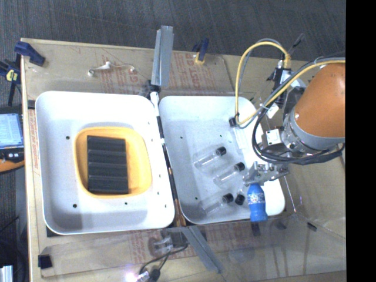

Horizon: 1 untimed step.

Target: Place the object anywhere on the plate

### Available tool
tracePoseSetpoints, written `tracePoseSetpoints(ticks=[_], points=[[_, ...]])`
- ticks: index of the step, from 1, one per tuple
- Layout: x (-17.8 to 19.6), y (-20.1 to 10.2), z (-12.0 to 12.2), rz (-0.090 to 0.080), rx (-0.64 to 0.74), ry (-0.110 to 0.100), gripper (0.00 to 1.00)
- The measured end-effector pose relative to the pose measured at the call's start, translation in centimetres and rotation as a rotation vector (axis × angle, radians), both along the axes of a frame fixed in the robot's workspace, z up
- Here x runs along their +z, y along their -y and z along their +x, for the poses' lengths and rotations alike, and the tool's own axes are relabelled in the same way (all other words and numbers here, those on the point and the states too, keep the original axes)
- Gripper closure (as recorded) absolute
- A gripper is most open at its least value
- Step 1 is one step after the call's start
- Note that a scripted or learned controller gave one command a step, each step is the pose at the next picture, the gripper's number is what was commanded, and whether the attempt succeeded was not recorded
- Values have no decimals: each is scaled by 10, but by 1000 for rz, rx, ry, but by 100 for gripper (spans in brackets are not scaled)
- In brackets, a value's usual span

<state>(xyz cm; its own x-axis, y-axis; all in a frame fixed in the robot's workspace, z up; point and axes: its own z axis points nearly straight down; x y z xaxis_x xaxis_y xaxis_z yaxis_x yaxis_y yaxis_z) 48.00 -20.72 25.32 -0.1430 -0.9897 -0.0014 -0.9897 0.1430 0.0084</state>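
Orange-banded arm over right bin, gripper [257, 184] clamping blue-labelled bottle [256, 202] (dark cap), yellow plate [138, 157] in left bin.

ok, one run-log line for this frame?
arm: over right bin | gripper: blue-capped bottle at its tip, grasp unclear | clear vials: in right bin | plate: yellow, left bin, dark insert, no object on it

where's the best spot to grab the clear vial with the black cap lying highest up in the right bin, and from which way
Grip the clear vial across the middle of its see-through body, coming straight down from above. It lies flat on the right bin floor, black cap toward the arm, so the fingers should straddle its narrow width, not its length. It has free space on both long sides; the other vials lie lower down.
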Motion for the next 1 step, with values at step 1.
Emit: tracePoseSetpoints(ticks=[1], points=[[0,0,0,0,0,0,0]])
